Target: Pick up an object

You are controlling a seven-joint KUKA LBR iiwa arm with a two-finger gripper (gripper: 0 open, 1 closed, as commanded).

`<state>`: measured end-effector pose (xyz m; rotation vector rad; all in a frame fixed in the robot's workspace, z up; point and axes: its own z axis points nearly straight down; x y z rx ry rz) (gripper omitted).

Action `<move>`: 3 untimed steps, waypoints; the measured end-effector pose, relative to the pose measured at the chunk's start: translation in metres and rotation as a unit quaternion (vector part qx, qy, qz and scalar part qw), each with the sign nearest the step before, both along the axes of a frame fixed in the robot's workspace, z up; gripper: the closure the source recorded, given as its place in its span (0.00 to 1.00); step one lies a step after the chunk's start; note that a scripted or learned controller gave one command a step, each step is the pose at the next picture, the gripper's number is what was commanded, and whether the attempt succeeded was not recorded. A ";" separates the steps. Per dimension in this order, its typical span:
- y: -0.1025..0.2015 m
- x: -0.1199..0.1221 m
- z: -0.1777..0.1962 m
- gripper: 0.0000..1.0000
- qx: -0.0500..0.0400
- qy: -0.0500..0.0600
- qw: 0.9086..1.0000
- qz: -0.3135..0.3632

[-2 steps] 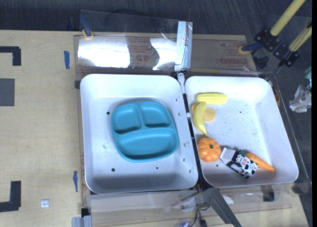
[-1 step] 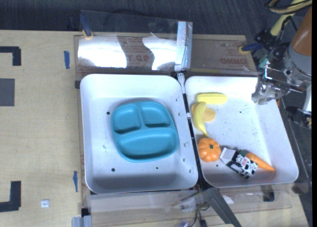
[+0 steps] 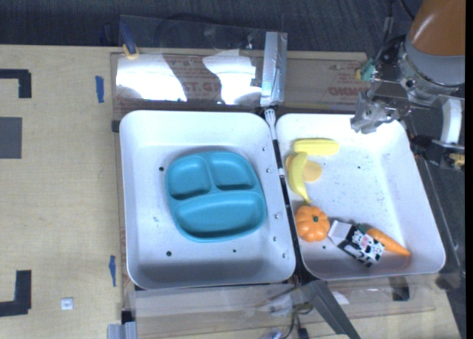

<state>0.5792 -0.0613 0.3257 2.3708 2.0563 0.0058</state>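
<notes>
Fixed overhead cam, slanted down, both bins (image 3: 140, 182) in frame

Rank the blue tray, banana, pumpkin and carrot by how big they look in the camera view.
1. Blue tray, by far the largest.
2. Banana.
3. Pumpkin and carrot look about alike; the carrot is longer but thinner and partly hidden by a black-and-white toy, so I won't rank them.
</notes>
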 end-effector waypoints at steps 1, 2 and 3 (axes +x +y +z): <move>-0.070 0.005 0.098 1.00 -0.002 -0.001 0.992 0.123; -0.061 -0.022 0.111 1.00 -0.001 0.002 0.985 0.173; -0.079 0.007 0.110 1.00 -0.002 0.000 0.994 0.109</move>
